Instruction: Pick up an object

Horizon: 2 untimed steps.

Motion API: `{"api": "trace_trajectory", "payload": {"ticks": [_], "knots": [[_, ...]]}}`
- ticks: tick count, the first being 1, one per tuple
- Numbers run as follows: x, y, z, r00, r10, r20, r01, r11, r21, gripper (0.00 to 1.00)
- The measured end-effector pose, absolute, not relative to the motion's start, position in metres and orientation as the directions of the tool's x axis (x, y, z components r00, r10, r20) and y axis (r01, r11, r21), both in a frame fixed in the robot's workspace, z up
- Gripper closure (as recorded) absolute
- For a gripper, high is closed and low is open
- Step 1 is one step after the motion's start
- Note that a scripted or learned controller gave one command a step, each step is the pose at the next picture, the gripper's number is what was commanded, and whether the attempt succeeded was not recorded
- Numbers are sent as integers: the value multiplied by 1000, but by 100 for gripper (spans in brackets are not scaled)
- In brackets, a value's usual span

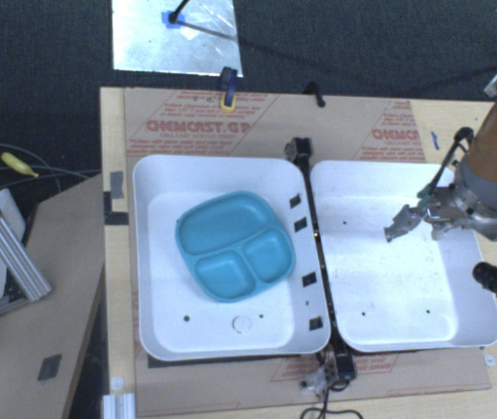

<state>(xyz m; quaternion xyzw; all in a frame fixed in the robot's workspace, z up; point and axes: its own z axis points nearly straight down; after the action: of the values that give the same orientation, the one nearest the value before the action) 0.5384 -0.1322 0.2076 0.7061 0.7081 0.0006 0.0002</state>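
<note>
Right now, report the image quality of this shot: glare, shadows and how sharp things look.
Camera view: even overhead light, with both white bins bright and nearly washed out; glare patches on the shiny metal sheet at the top; only a soft shadow around the blue divided tray; the gripper looks slightly soft; the whole frame is a little grainy.

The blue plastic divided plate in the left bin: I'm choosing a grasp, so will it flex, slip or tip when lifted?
The blue plastic divided plate looks moulded and rigid, so it probably won't flop. Its smooth, shallow rim offers little to pinch, so slipping seems likely. Gripped at one edge, its broad flat shape would probably tilt. The gripper hovers over the right white bin.
</note>
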Motion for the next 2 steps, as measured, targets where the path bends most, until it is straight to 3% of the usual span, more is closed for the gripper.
{"api": "trace_trajectory", "payload": {"ticks": [1, 2], "knots": [[529, -10, 183, -15, 1000, 6, 1000, 15, -1, 0], [487, -16, 184, 0, 1000, 1, 1000, 0, -2, 0]]}}
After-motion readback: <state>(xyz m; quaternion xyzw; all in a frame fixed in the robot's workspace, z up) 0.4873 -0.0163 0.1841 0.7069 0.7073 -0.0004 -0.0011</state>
